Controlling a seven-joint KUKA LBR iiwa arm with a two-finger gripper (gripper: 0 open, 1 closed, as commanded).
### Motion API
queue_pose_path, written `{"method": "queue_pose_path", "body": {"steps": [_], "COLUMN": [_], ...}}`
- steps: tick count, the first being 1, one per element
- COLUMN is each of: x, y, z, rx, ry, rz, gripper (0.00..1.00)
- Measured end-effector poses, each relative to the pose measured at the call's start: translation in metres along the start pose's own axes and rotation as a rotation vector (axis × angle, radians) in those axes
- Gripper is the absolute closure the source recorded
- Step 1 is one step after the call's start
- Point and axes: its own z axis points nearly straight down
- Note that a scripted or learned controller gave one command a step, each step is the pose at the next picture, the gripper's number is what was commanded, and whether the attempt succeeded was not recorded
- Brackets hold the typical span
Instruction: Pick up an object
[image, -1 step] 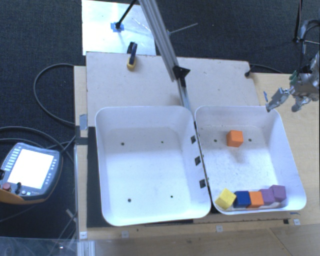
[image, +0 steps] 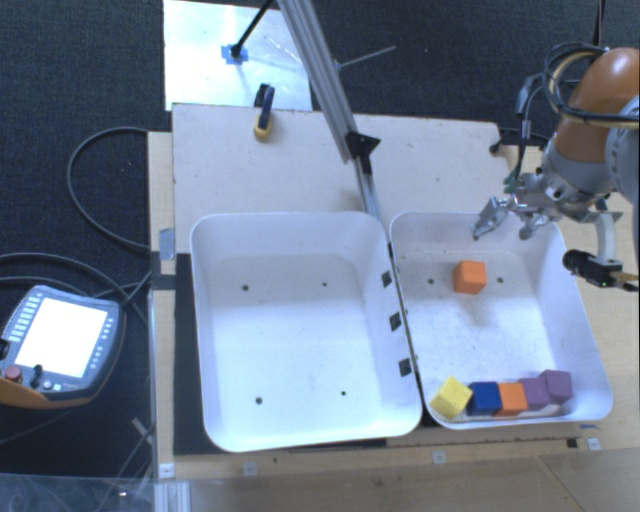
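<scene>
Gripper (image: 508, 222) hangs spread and empty over the right bin's (image: 590, 370) far rim, orange cube (image: 470, 276) just at its 7 o'clock, probably the easy target since it sits alone.

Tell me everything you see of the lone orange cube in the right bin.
The orange cube is small, matte, foam-like, with slightly rounded edges. It sits flat on the floor of the right bin, in the far half, touching nothing else. The gripper hangs open above the bin's far rim, beyond and right of the cube, apart from it.
</scene>
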Motion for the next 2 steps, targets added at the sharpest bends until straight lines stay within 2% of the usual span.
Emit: {"method": "queue_pose_path", "body": {"steps": [1,2], "x": [0.017,-0.024], "y": [-0.005,-0.025], "z": [0.078,0.073], "rx": [0.001,-0.004], "ry": [0.000,-0.003], "rz": [0.001,0.009], "gripper": [0.00,0.00]}}
